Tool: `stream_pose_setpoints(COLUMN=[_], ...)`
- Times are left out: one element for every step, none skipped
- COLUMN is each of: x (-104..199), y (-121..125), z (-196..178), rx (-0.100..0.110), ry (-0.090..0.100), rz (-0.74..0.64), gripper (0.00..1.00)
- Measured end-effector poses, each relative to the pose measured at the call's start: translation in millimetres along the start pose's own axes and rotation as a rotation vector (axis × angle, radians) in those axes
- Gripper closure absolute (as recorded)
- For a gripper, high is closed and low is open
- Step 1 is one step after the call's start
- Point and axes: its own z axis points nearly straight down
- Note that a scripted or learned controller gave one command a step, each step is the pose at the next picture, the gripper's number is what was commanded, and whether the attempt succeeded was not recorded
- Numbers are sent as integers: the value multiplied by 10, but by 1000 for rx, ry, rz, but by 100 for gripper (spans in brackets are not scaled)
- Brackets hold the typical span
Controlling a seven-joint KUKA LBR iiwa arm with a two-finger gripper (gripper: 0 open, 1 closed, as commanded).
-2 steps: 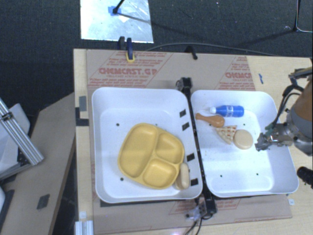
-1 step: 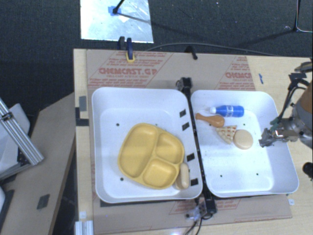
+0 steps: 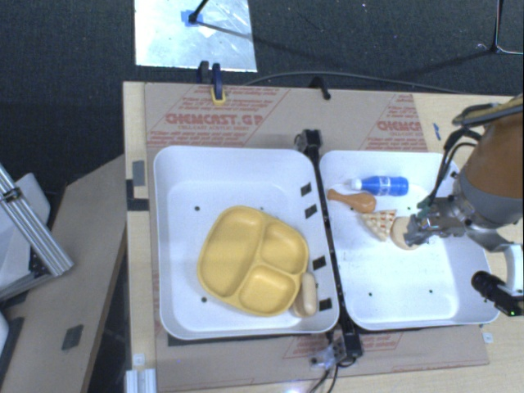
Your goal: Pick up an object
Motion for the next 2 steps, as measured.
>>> stream_pose_setpoints(x=[553,1055], y=[109,252], z=[-110,-78], rx=[0,1], ry=[1,1], rz=[-2,-2], gripper=[100,100])
